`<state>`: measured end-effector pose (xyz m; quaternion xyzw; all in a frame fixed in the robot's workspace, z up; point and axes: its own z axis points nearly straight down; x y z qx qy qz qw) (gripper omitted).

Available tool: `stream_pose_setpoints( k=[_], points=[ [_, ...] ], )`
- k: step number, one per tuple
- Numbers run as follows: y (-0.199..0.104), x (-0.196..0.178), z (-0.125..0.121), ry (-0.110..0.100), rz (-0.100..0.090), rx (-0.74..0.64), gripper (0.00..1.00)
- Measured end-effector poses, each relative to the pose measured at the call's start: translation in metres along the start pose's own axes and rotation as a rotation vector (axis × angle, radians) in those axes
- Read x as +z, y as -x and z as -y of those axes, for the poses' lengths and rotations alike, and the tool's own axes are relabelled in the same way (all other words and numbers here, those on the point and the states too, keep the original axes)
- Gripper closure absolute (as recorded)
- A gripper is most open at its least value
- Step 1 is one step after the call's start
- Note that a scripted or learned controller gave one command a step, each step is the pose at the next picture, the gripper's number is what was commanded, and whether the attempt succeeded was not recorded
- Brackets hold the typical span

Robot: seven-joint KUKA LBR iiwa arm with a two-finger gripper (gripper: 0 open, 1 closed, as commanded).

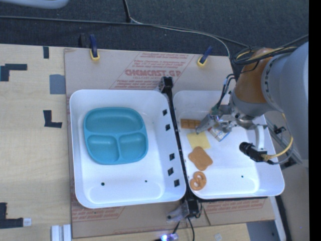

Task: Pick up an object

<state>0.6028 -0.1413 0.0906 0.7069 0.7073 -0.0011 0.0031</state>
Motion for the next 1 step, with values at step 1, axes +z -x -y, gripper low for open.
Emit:
stream_pose_setpoints(
  k=[1],
  points=[
    [0.0003, -0.0146, -0.0029, 0.01, 0.003, -0.001, 1.0]
  ],
)
